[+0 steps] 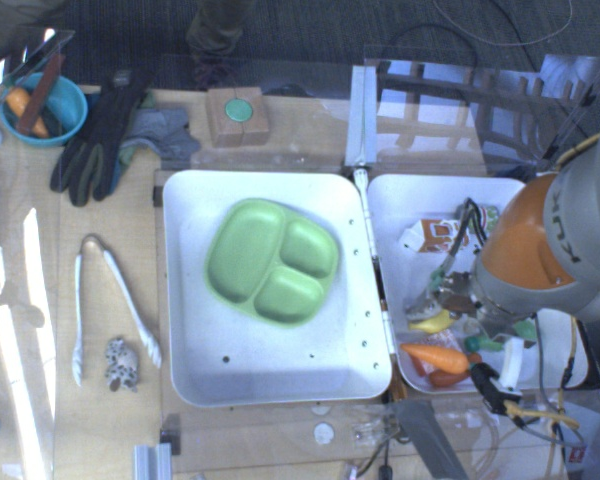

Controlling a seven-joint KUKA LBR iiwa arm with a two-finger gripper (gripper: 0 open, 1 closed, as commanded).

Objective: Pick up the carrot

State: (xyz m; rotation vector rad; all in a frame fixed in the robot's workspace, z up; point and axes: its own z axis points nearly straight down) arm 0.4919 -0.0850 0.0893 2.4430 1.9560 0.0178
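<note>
I'm hovering the gripper over the right bin; carrot lying unlifted at six o'clock.

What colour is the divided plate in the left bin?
Light green; the divided plate shows clearly in the camera view.

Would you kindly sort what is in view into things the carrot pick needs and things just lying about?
For the job:
carrot
gripper
right bin

Lying about:
green plate
banana
tongs
black glove
blue bowl
</note>
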